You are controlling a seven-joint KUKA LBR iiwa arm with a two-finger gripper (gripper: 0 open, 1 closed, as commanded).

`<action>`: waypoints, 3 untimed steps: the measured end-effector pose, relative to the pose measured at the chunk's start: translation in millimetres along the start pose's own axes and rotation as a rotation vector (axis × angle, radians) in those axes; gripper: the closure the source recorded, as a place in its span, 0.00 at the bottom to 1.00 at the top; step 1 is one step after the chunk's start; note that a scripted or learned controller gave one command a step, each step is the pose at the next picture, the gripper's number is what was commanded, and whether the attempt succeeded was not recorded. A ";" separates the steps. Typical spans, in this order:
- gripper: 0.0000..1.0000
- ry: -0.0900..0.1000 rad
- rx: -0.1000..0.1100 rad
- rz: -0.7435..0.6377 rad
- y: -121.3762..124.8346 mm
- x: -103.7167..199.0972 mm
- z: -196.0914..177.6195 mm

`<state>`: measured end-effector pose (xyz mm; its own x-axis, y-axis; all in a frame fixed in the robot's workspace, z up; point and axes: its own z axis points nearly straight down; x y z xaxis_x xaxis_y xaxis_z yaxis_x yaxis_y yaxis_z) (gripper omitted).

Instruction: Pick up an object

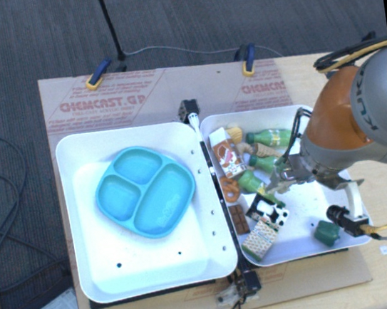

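So the arm point(351, 123) was reaching in from the right over the right bin point(303, 238), with the gripper point(282, 176) down low among the clutter on that bin's left side. Honestly couldn't tell its state, the wrist blocked most of it and the rest was a dark blur.

The stuff it could grab was all packed along the left half of that bin. A green bottle point(268, 136) lay on its side near the top, long axis running roughly left-right. A flat packet with red print point(229, 158) ran lengthwise up and down the bin next to the divider. Below that was a black-and-white patterned item point(267, 212), tilted diagonally, and a small checkered box point(259, 240) angled the same sort of way near the bottom edge. A dark green block point(327, 232) sat on its own at the lower right, well apart from the pile.

Whatever was right under the gripper was hidden. The left bin point(85, 202) held a blue divided plate point(145, 191).
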<state>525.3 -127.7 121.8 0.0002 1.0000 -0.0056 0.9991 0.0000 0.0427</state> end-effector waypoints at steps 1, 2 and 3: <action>0.00 0.000 0.002 0.000 -0.6 0.0 0.5; 0.00 0.003 0.038 -0.001 81.4 -1.7 38.1; 0.00 0.019 0.082 0.005 135.2 -25.5 43.3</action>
<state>662.3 -153.4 84.4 0.0051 0.9999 0.0131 0.9992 -0.0046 -0.0395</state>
